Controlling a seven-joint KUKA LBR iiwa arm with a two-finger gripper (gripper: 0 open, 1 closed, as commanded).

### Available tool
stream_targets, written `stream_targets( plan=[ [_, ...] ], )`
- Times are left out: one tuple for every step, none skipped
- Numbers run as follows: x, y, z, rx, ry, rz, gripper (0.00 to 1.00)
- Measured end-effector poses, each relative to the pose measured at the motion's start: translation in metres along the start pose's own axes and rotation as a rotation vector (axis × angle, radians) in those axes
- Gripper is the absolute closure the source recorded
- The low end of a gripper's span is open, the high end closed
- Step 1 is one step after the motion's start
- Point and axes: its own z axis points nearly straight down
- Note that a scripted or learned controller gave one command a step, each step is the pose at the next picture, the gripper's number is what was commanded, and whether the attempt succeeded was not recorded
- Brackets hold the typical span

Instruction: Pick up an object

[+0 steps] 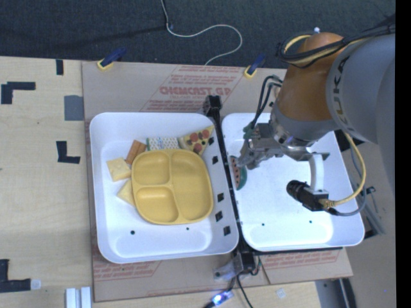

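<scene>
Hiding much of the right bin, the arm's fingers are too obscured to judge their opening.

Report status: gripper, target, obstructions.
Gripper low over right bin, at its left wall, fingers not readable. Small watermelon-slice toy just beneath it, grasp unconfirmed. Yellow divided plate and other toys in left bin, clear of the arm.

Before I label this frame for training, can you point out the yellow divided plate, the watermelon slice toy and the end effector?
yellow divided plate (172, 187), camera view, on its centre ridge.
watermelon slice toy (241, 176), camera view, on its red face.
end effector (247, 157), camera view, at its tip above the slice.
</scene>
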Motion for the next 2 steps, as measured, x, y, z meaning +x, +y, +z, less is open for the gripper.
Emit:
stream_targets(
  plan=[
    [0.0373, 0.0063, 0.0053, 0.0, -0.002, 0.003, 1.0],
    [0.0355, 0.0073, 0.0065, 0.001, -0.002, 0.005, 1.0]
  ],
)
